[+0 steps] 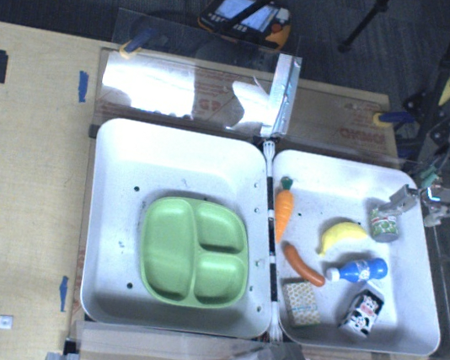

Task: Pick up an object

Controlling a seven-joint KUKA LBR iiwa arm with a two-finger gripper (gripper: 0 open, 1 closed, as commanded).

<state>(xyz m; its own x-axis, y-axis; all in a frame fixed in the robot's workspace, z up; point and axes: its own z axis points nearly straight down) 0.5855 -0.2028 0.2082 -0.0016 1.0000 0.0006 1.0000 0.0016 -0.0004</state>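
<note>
In the right bin [427,324], near its far right corner:
- Nearest item: small grey-green packet [385,222], lying against the bin wall, tilted, long axis slanting from upper right to lower left.
- Likely target: a judgement only, since the task names no one item; packet closest to the pincer, so taken here as the thing to pick.
- Pincer [438,197]: at the bin's right rim, just beyond the packet's upper right end; too small and cluttered to tell how far open; nothing seen between the fingers.
- Key relation: packet lies down and to the left of the pincer, close by but apart as far as can be told; a short move inward over the rim, then down, judged enough to reach it.
- Approach: closing across the packet's short side, not along its slant, judged the better bet.
- Risk: bin wall just beside the packet, little room for the outer finger.

Further out in the same bin:
- Banana [344,234]: just left of and below the packet.
- Blue bottle [360,270]: below the banana, lying on its side.
- Sausage [303,264]: left of the bottle, slanting.
- Carrot [282,209]: along the left wall, roughly upright in the view.
- Black-and-white carton [363,313]: near corner.
- Speckled sponge [301,302]: left of the carton.

Left bin [111,198]:
- Green divided plate [194,251]: well apart from the pincer.
</note>
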